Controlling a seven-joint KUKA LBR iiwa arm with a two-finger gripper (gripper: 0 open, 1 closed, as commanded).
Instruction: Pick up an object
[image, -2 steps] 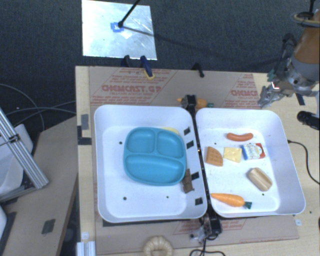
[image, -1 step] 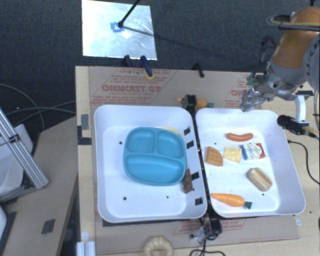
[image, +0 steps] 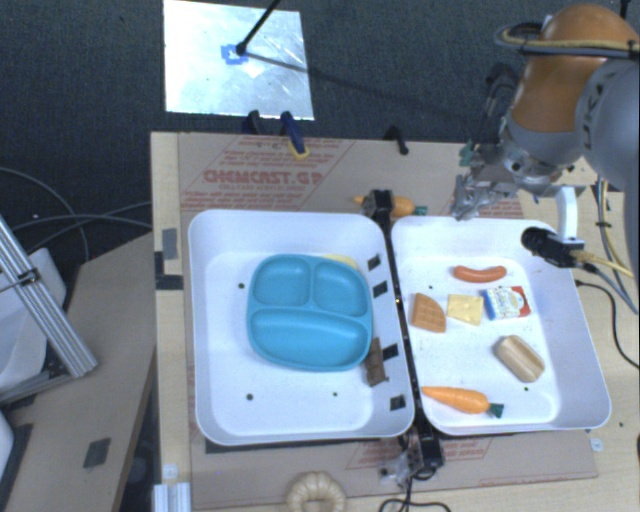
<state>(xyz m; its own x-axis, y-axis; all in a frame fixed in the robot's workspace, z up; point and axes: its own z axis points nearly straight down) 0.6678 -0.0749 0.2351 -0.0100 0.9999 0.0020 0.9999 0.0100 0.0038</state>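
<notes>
Floor: dark blue-grey carpet, black cables trailing across its left part.
Sheet: shiny silver square lying on the carpet, top centre.
Bench: brown board with red print.
Side table: tan, left of the bench.
Rail: slanted aluminium, far left.

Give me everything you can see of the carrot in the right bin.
The carrot is a small orange toy, plastic-looking, with a tapered body and a dark green stub at its thick right end. It lies flat and nearly level near the front edge of the right bin, tip pointing left toward the divider. Nothing touches it; the bread-like block sits apart behind it.
</notes>
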